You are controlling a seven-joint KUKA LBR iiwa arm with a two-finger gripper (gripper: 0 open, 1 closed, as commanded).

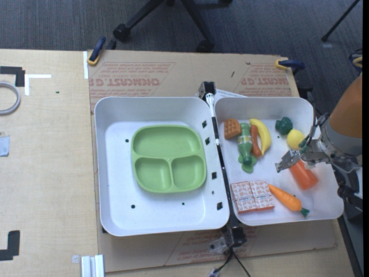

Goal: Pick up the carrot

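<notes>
Plainly, the carrot [285, 197] lies flat on the floor of the right-hand bin [323, 215], just to the right of the red-and-white box [252, 196]. Its pointed tip is close against that box, and its green leafy end points away from the box, toward the bin's near wall. The gripper [295, 161] hovers up and to the right of the box, above a stubby orange-red piece [304, 176] and not over the carrot. Whether it is spread or closed cannot be told from this angle, and nothing can be seen held in it.

The carrot looks like a toy of moulded plastic, so it is probably light, stiff and not fragile. Its smooth, rounded, tapering skin is likely to slip, or to squirt out toward the thin end if squeezed there. The best hold appears to be across the thicker part, on the side away from the box and short of the green top, with the jaws set crosswise to its length. The box stands near enough that a jaw coming down on that side could catch it.
</notes>
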